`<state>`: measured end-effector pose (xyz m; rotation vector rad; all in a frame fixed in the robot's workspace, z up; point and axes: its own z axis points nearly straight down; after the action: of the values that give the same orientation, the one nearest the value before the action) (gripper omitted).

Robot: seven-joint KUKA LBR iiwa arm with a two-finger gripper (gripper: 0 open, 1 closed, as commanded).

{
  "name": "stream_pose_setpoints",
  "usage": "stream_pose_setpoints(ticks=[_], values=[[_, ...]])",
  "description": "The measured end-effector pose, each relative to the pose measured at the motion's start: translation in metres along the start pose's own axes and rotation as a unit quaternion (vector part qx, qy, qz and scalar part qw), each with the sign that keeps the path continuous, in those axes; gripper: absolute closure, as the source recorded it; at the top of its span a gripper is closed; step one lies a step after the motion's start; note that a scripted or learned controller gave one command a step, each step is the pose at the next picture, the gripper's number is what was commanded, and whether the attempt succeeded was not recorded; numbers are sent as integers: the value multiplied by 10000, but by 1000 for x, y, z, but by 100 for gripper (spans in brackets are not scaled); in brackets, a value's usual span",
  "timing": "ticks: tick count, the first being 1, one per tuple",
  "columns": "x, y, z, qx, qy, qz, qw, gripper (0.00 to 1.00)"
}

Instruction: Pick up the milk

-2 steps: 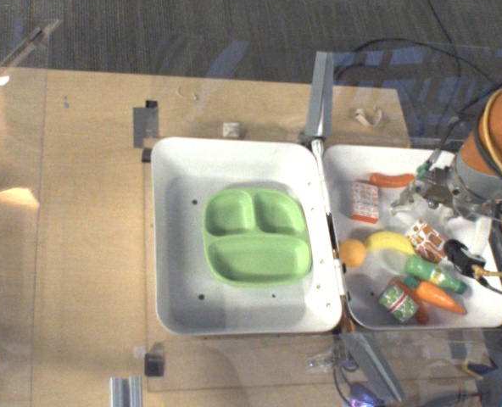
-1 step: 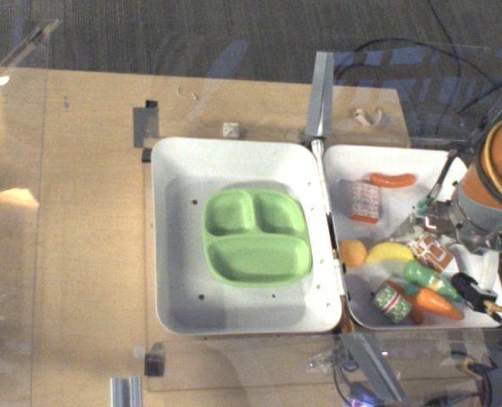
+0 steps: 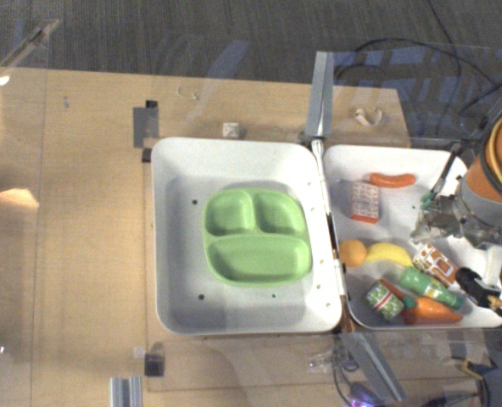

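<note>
Camera view | small white-and-red milk carton (image 3: pixel 365 201) lying flat in right white bin (image 3: pixel 404 158), beside sausage | my gripper (image 3: pixel 438 220) hovering near, jaw state unclear | judging light, crushable cardboard; gripping across narrow sides

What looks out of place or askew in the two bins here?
Nothing looks spilled or broken. The green divided plate sits flat in the left bin. In the right bin, the toy foods lie crowded toward the near edge, the green bottle on its side against the carrot.
</note>
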<state>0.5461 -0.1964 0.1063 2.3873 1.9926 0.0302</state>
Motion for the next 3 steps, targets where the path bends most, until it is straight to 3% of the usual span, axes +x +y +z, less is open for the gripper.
stream_pose_setpoints(ticks=[1, 2, 3], values=[[0, 0, 0, 3, 0, 0, 10000, 0], [-13, -46, 11, 31, 8, 494, 9988, 0], [-14, -42, -2, -19, -5, 481, 9988, 100]])
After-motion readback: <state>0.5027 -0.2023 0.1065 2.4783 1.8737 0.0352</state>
